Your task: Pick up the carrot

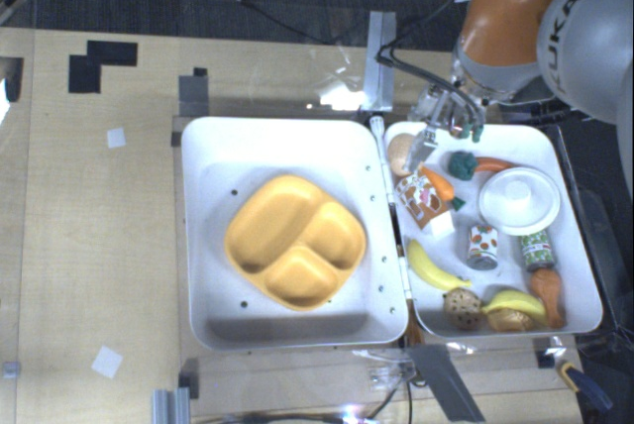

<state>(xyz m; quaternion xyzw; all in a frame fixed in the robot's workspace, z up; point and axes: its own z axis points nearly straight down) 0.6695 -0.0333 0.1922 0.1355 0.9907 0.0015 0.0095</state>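
I'm hovering the gripper (428,143), whose state I cannot tell, left of the carrot (482,164), judging it light, stiff, slick, best pinched mid-body.

We read "KUKA" in dark letters on the grey arm (584,26). Print on the carton (424,198) and cans is too small for us to read.
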